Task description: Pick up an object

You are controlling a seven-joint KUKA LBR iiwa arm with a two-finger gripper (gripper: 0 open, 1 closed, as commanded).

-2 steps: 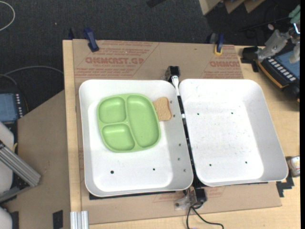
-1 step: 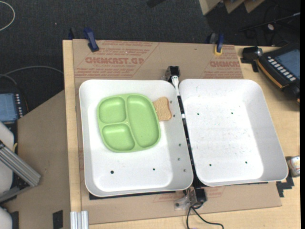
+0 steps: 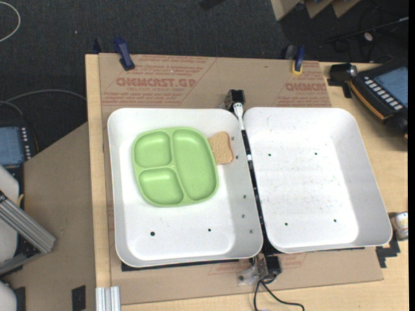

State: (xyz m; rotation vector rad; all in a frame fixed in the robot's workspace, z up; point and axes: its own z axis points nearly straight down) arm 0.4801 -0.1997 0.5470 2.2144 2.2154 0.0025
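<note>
A light green plate (image 3: 174, 167) with three compartments lies in the left white bin (image 3: 175, 238), toward its upper middle. A small tan piece that looks like a cracker or slice of toast (image 3: 222, 148) lies flat against the plate's right rim, near the bin's right wall. The right white bin (image 3: 318, 180) holds only faint specks.
Both bins rest on a cardboard sheet (image 3: 162, 76) clamped at its far edge by a blue clip (image 3: 123, 52) and another clip (image 3: 298, 60). A black handheld device (image 3: 382, 92) lies at the right. Metal framing (image 3: 23, 222) stands at the left.
</note>
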